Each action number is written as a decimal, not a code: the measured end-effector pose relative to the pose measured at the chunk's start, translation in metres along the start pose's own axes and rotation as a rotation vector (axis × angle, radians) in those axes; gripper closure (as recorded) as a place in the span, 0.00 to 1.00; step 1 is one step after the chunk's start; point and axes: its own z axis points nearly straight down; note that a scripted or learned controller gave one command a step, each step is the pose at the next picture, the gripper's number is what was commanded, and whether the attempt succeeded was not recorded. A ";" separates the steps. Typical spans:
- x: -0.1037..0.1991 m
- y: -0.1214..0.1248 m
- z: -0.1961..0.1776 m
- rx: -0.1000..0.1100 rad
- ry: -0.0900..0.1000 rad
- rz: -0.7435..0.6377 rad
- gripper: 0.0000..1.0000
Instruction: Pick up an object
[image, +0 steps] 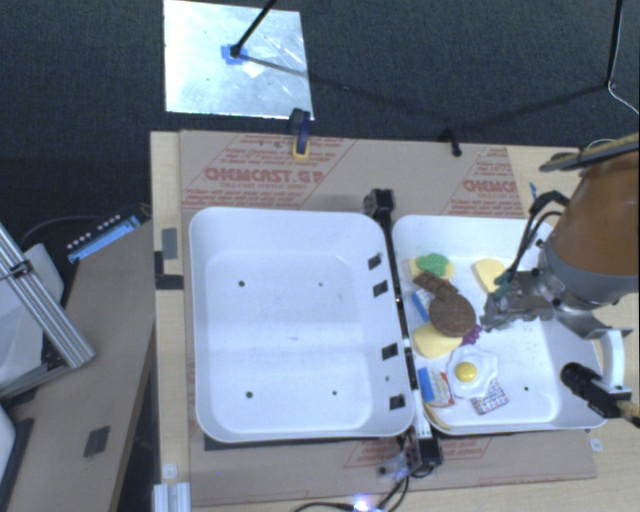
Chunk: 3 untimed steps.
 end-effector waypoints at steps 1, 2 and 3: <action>0.124 0.050 -0.081 -0.010 0.005 -0.013 1.00; 0.117 0.033 -0.222 -0.016 0.002 -0.001 1.00; 0.194 -0.008 -0.256 -0.003 0.004 -0.008 1.00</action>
